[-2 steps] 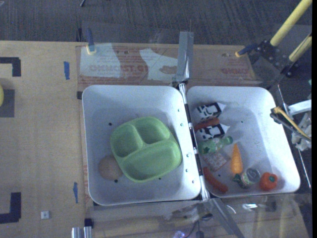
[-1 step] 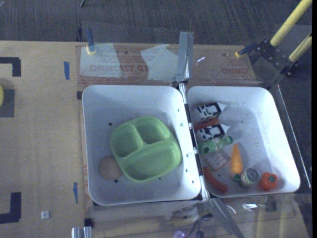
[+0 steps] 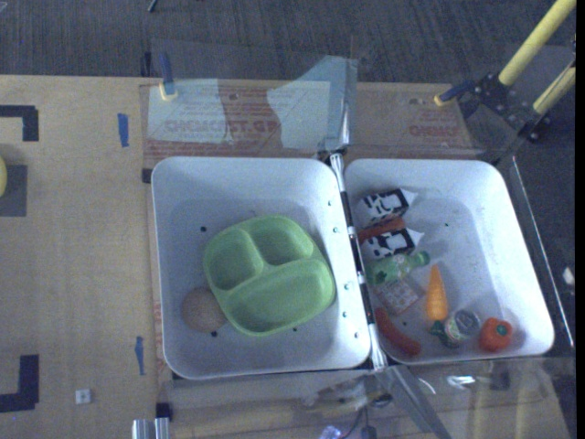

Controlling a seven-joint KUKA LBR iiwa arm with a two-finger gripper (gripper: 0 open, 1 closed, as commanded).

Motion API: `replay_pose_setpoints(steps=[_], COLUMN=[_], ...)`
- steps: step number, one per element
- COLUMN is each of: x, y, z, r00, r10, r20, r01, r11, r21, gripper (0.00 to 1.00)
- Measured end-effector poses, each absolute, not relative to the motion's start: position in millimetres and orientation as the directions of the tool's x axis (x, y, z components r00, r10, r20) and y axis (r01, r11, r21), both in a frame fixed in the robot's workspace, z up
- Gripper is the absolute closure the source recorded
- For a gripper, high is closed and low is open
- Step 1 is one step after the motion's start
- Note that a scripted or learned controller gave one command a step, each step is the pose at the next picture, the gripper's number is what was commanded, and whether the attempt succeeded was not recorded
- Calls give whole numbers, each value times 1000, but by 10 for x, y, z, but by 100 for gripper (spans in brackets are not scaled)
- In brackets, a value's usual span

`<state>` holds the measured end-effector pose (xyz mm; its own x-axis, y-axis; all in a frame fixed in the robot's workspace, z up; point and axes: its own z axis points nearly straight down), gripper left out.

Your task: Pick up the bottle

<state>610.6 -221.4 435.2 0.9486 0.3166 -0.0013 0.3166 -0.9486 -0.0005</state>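
Top right: yellow struts (image 3: 541, 27) joined at black clamp (image 3: 501, 93); unclear whether robot's own.

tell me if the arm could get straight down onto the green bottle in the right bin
Probably yes: the bottle lies open from above, but a carton and carrot crowd it closely.

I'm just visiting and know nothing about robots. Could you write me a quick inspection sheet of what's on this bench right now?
Surface: wooden bench bearing two shallow white bins, left bin and right bin, side by side.
Job's things: small green plastic bottle lying on its side in the right bin.
Clutter: green divided plastic plate and tan ball in the left bin; black-and-white cartons, orange carrot, red chilli, red tomato in the right bin.
Grippers: nothing seen.
Cables: nothing seen.
Surroundings: grey floor, yellow poles.
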Motion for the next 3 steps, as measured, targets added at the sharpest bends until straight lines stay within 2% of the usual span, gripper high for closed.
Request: replay_pose_setpoints(steps=[1, 2, 3], x=[5445, 6410, 5937], y=[-2231, -2214, -2226], z=[3646, 4334, 2990], r00=[963, 921, 980], r10=[269, 388, 201], r20=[-2, -1, -2], r01=[269, 388, 201], r11=[-963, -921, -980], r21=[-2, 0, -2], gripper=[100, 100, 100])
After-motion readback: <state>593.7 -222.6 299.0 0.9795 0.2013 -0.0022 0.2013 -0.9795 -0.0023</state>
